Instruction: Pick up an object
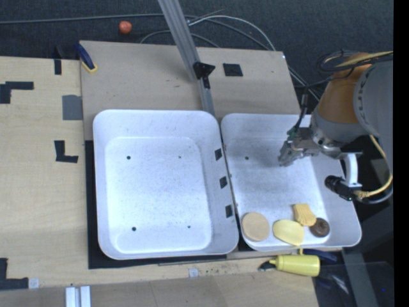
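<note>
The arm [364, 101] runs off the right edge — end effector [289, 153] blurred.

Objects, four, lying grouped along the near edge of the right bin [332, 190]: round tan disc [255, 226], flat; pale yellow oval piece [289, 231] just beside it; small orange-tan block [304, 214], tilted; dark brown round piece [320, 228] near the corner.

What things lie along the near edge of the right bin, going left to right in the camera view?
Round tan disc → pale yellow oval piece → small dark brown round piece.
</note>
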Controlling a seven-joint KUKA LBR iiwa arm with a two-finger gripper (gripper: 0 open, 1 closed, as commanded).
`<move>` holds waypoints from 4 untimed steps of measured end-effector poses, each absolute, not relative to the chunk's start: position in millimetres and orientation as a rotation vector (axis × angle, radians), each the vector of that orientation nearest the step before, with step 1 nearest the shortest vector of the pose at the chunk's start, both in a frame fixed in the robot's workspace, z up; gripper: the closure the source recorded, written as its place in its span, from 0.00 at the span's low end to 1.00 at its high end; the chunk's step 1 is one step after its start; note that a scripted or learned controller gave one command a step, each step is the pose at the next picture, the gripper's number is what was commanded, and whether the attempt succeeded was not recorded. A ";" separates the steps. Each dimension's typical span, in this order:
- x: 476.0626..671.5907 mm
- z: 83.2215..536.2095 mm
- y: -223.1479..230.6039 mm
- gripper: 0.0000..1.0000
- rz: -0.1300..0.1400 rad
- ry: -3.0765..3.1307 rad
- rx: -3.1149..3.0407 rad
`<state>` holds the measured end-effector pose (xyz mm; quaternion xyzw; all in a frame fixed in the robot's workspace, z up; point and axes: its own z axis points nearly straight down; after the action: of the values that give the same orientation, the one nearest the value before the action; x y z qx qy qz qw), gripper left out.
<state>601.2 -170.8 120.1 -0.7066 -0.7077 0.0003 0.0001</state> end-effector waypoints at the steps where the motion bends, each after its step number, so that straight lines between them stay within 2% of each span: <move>1: 599.0 163.4 -166.5 1.00 -0.003 -2.224 -2.222; 2: 596.0 209.8 -159.0 1.00 -0.004 -2.225 -2.222; 3: 601.3 253.4 -162.1 1.00 -0.003 -2.224 -2.223; 4: 598.2 253.5 -107.4 1.00 -0.001 -2.226 -2.216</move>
<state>598.2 -107.4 253.5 -0.7055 -0.7088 -0.0003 0.0004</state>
